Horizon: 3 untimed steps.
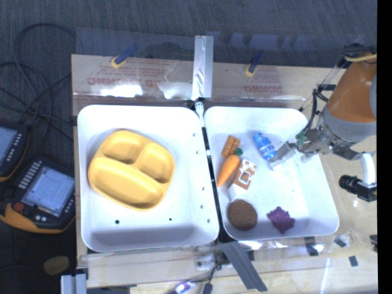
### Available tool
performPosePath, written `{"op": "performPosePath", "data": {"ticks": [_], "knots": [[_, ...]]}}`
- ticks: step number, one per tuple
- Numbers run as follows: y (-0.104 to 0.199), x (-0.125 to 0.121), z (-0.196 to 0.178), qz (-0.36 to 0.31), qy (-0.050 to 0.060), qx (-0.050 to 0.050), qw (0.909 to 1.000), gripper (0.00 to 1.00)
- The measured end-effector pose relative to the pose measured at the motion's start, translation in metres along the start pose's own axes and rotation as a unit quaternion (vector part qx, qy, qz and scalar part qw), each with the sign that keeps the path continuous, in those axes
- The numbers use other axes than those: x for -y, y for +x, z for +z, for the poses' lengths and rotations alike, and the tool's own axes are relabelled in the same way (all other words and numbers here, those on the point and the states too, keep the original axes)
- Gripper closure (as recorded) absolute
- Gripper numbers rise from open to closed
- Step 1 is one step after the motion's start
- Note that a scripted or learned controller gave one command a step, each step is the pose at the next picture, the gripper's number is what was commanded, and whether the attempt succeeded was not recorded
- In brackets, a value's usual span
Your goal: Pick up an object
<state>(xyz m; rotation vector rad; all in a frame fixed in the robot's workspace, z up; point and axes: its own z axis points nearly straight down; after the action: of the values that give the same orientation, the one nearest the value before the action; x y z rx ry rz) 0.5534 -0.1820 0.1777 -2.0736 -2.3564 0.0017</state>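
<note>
Glossy white plastic bin (318, 182) is gleaming under me; beside my jaws, a shiny blue bottle (264, 146).

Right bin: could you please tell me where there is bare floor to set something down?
In the right bin, bare floor lies between the purple piece, the gripper and the right wall. It is crowded along the divider, around the carrot, small box and brown disc.

Probably a robotics lab: taped bench (153, 72), teach pendant (40, 195) with cables (24, 60) on carpet.
</note>
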Motion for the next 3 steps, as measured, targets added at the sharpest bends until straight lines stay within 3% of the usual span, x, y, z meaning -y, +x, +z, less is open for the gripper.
{"op": "performPosePath", "data": {"ticks": [1, 3], "knots": [[-0.032, -0.005, 0.079, -0.003, -0.004, -0.001, 1.0, 0.0], [-0.027, -0.102, 0.089, 0.034, -0.005, 0.004, 0.9994, 0.0]]}}
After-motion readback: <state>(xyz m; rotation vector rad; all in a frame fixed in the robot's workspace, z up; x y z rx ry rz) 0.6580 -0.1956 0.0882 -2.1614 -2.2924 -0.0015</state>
